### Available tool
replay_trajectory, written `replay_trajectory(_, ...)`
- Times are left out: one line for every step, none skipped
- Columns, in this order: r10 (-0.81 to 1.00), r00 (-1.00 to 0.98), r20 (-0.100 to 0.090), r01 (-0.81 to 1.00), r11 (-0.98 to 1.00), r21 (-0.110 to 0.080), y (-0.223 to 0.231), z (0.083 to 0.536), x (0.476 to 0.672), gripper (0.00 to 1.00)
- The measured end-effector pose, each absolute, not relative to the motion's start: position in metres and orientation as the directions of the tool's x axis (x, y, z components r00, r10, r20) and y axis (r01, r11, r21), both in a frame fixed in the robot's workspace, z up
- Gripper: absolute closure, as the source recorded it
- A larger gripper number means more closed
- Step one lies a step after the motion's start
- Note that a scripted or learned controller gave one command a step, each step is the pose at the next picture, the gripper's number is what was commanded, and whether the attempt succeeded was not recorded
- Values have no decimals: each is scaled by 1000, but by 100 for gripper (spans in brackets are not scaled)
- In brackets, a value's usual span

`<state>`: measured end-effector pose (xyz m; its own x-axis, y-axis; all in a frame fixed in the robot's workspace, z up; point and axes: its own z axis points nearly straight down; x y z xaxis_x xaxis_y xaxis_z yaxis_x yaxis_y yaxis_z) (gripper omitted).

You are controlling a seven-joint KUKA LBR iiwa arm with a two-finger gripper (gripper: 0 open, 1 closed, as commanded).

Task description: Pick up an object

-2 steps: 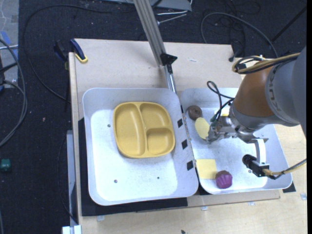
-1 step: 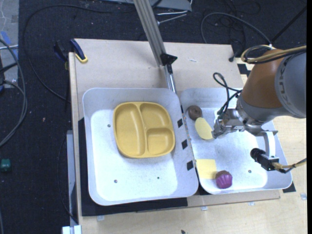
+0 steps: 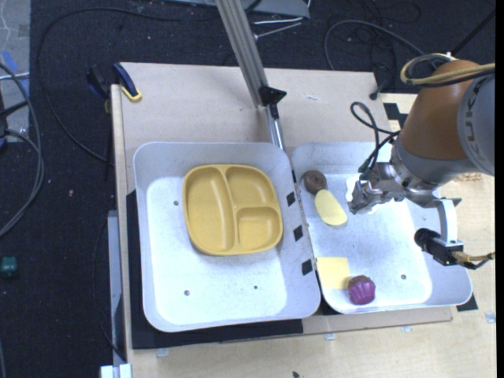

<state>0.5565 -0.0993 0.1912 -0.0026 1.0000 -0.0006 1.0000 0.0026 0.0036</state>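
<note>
I saw a pale yellow oval object [image 3: 331, 209] lying in the right bin [image 3: 394, 290], just left of the gripper [image 3: 361, 198]. Its fingertips were too blurred for me to tell their spread, and nothing showed between them. A brown round object [image 3: 314, 182] sat just beyond; a yellow square [image 3: 332, 272] and purple object [image 3: 361, 290] lay nearer. The left bin [image 3: 220, 290] held a yellow divided plate [image 3: 233, 209].
</note>
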Motion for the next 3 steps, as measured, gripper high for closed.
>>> replay_trajectory(1000, -2, -1, 1000, 2, 2, -99, 208, 557, 100)
replay_trajectory(1000, -7, 1, 1000, 7, 0, -44, 218, 554, 100)
replay_trajectory(1000, -7, 1, 1000, 7, 1, -1, 218, 561, 100)
